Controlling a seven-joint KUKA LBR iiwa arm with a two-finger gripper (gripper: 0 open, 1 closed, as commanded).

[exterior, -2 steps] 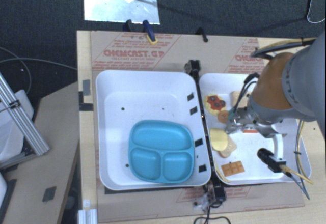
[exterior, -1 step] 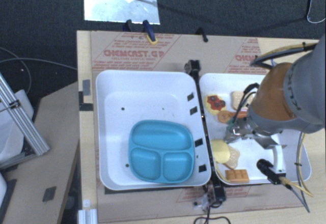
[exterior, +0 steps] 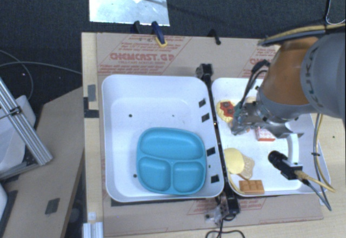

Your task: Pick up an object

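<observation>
Arm: the grey arm [exterior: 303, 74] reaches in from the right and bends low over the right bin [exterior: 232, 88], wrist tipped down among the clutter.
Gripper: the gripper [exterior: 238, 125] sits low in that bin's left half. From this slant I cannot tell whether it is open or closed, and nothing can be seen held in it.
Closest things: a red and yellow item [exterior: 225, 108] lies just beside the gripper on its far side, and a red and white packet [exterior: 264, 134] lies just beside it toward the arm.
Other candidates: a yellow round piece [exterior: 233, 159] is nearer the front wall, and a brown waffle-like block [exterior: 251, 186] sits against the front rim. Both are apart from the gripper.
Left bin: the left bin [exterior: 157, 101] holds a blue divided plate [exterior: 172, 160] lying flat, well apart from the action.
Worktop: the cardboard-covered worktop [exterior: 146, 55] carries both bins side by side.
Done so far: the approach looks made, since the gripper is down at object level.
Left to do: a firm grip and a lift. Every item appears to rest on the bin floor, so I judge the pick not yet achieved.
Likely target: my guess is the red and yellow item or the packet, being nearest.
Risk: the items are crowded close, so a nudge rather than a catch seems quite possible.
</observation>
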